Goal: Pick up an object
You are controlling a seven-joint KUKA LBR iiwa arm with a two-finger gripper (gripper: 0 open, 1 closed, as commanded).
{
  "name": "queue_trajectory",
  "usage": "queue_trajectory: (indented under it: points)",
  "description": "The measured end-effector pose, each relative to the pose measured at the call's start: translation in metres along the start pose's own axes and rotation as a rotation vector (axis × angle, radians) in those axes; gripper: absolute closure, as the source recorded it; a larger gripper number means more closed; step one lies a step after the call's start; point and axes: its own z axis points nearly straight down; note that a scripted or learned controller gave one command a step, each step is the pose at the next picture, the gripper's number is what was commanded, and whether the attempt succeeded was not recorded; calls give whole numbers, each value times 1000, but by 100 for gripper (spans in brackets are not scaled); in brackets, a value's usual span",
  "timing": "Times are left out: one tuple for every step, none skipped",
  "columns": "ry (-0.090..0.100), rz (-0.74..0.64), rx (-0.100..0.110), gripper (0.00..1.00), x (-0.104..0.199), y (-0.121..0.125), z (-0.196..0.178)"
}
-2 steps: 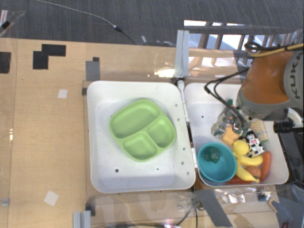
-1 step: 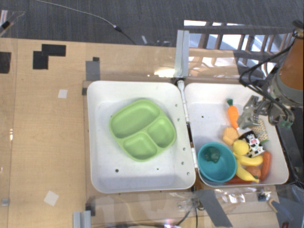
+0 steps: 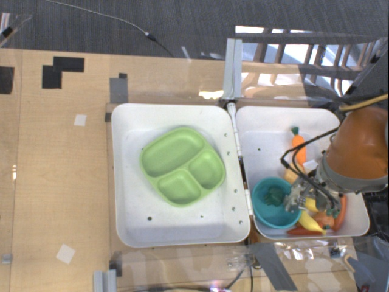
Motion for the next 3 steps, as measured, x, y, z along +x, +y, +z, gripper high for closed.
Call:
queue_trajectory:
  points:
    - [-12,-1,-1,0,-3,1,-5]
    - [-35,39,-4,0,-46,55,10]
    - [-38,-52,-4,0,-7,27,10]
